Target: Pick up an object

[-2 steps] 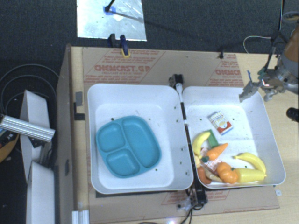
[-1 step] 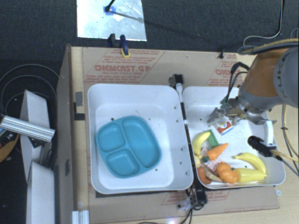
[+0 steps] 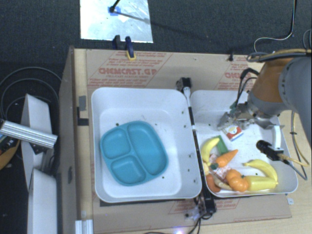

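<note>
Orange carrot [image 3: 227, 158] and yellow bananas [image 3: 262, 167] lie below the hand [image 3: 233, 121]; its state I cannot tell.

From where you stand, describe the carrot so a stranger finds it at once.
Look in the right bin, at the pile of toy food along its near edge. The carrot lies between two bananas, the only orange thing that tapers to a point.
</note>
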You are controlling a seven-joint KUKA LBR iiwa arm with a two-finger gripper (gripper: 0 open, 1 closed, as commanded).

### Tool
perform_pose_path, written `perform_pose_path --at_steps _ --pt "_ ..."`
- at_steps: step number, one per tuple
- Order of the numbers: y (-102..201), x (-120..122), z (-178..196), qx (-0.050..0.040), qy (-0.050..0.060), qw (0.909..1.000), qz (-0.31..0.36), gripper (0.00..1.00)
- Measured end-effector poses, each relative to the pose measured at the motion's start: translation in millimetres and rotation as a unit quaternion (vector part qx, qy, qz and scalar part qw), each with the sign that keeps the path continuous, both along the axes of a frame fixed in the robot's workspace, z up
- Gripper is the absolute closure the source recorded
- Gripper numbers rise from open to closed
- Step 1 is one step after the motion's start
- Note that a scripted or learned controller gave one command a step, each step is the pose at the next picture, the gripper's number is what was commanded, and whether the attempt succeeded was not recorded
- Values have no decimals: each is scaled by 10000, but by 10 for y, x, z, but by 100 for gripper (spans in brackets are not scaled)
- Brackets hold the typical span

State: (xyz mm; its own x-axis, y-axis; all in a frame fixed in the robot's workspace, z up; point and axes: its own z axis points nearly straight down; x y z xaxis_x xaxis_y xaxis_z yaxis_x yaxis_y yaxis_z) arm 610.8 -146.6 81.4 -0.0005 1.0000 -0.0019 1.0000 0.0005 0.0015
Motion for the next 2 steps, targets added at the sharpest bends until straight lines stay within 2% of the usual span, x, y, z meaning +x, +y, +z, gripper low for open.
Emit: perform_pose_path --at_steps 1,2 --pt "13 6 139 4 -15 10000 7 100" --pt "973 -223 1090 28 -39 10000 65 100"
